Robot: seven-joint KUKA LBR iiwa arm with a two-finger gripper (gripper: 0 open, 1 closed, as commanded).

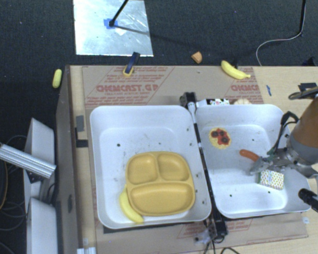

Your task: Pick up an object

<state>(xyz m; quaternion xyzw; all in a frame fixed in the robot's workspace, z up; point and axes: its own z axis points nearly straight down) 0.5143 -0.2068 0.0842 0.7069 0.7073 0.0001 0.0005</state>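
Observation:
In the right bin (pixel 240 207) lie three small things: a round pizza toy (pixel 220 138) near the far side, an orange sausage (pixel 248 154) in the middle, and a pale checkered block (pixel 272 180) toward the near right. My gripper (pixel 265 166) hangs low over the bin, between the sausage and the checkered block, just above the block's far edge. The grey arm (pixel 310 137) comes in from the right and covers part of the bin's right wall. I see nothing lifted off the bin floor.
The left bin (pixel 109 131) holds a yellow divided plate (pixel 160 182) with a banana (pixel 129 208) at its near left. On the bench behind the bins lie another banana (pixel 234 70) and a small orange piece (pixel 197 57). A ridge (pixel 199 148) separates the bins.

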